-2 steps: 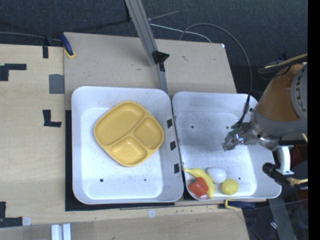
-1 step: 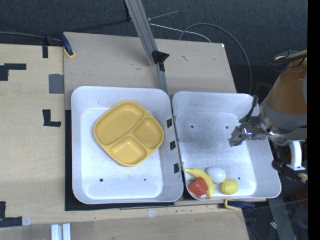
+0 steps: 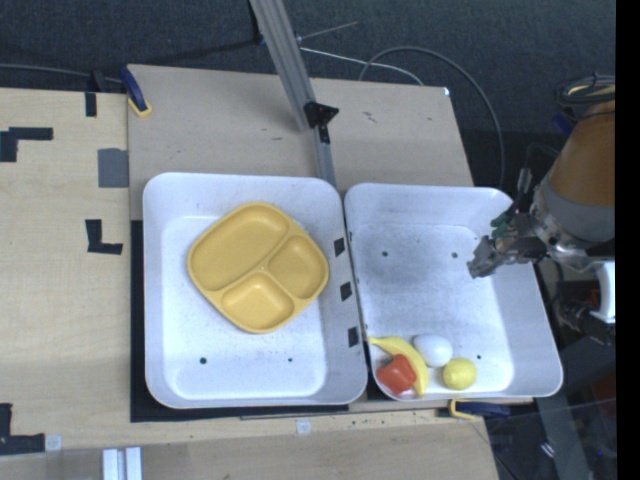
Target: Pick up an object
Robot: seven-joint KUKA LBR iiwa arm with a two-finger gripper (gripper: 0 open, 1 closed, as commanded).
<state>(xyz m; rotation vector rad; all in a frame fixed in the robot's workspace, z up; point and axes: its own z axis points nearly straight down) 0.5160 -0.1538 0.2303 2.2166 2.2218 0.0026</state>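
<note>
yellow tray left bin, tool right

Robot lab: plywood bench, taped marks, two white bins.

Pale wooden bench stands on dark carpet.

A curved yellow plastic banana lay in the near left corner of the right white bin, a red plastic piece against it. A white egg-shaped object sat just right, beside a small yellow lemon-like ball.
</note>
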